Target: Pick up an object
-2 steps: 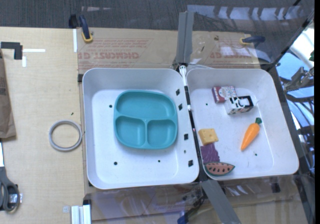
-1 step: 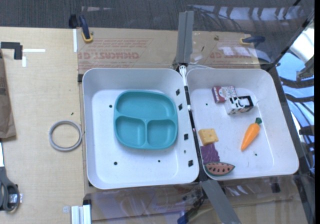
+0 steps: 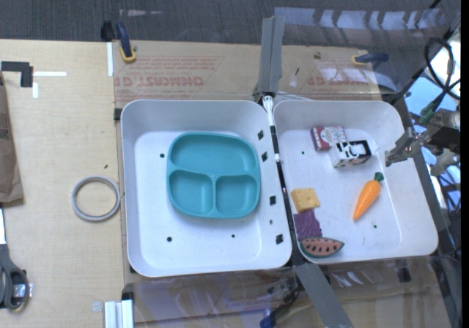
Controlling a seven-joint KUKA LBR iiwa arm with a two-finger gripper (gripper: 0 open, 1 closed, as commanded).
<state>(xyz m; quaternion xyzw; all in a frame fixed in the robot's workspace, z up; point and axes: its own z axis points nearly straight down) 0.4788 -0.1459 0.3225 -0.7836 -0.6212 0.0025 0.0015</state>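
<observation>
The right bin (image 3: 410,235) holds several toy foods. An orange carrot (image 3: 366,199) with a green top lies right of centre. A red-and-white carton (image 3: 327,137) and a white box with black print (image 3: 352,152) sit together near the back. A yellow cracker square (image 3: 305,198), purple grapes (image 3: 308,225) and a watermelon slice (image 3: 321,247) lie along the bin's left and front. My gripper (image 3: 401,151) hangs at the bin's right rim, right of the white box and above the carrot, touching none of them.
The left bin (image 3: 143,239) holds a teal divided plate (image 3: 215,175). A grey tape ring (image 3: 96,198) and scissors (image 3: 11,286) lie on the wooden bench to the left. Cables and the arm's base crowd the far right (image 3: 447,129).
</observation>
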